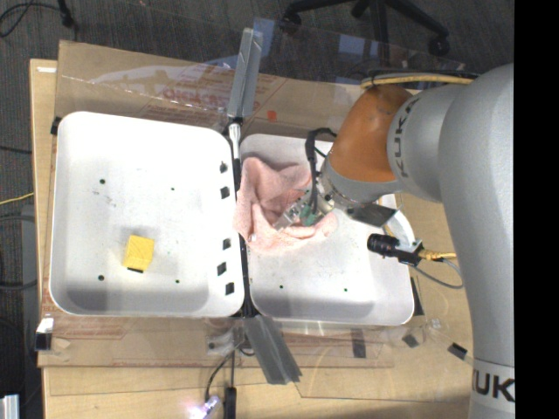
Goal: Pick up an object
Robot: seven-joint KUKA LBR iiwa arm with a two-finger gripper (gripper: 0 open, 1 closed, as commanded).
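Claw (303, 215) is down in the pink cloth (271, 203) in the right bin (384, 308), grip state can't tell w/ wrist blocking, so it may snag just a fold & slip.

The single camera sat fixed above the bench (52, 356), looking down at a slant on both white bins (79, 147).
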